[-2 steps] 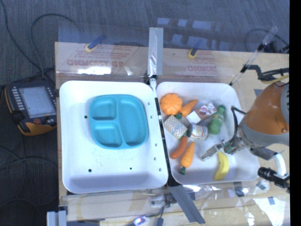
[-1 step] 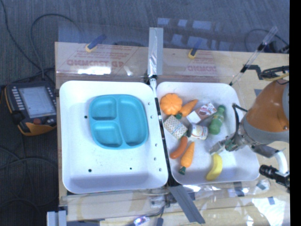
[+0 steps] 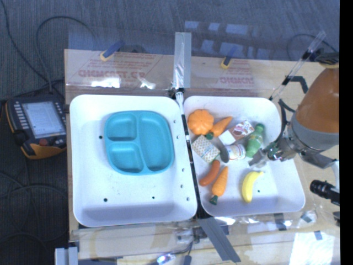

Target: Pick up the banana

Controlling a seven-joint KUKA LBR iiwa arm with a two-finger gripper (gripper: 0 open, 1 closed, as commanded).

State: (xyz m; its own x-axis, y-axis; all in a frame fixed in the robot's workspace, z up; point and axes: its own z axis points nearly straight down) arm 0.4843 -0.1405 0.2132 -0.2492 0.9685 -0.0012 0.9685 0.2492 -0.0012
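Observation:
The yellow banana point(image 3: 249, 185) lies near the front of the right bin point(image 3: 287, 195), lengthwise toward the front edge. My gripper point(image 3: 263, 157) hangs just above and behind the banana's upper end, between it and a green bottle point(image 3: 255, 139). Nothing shows between its fingers.
The right bin also holds an orange pumpkin point(image 3: 199, 121), three carrots point(image 3: 219, 182), a patterned box point(image 3: 205, 148), a small jar point(image 3: 235, 152) and a snack packet point(image 3: 242, 128). A blue divided plate point(image 3: 138, 141) sits in the left bin point(image 3: 94, 203). A teach pendant point(image 3: 36, 127) lies left of the bench.

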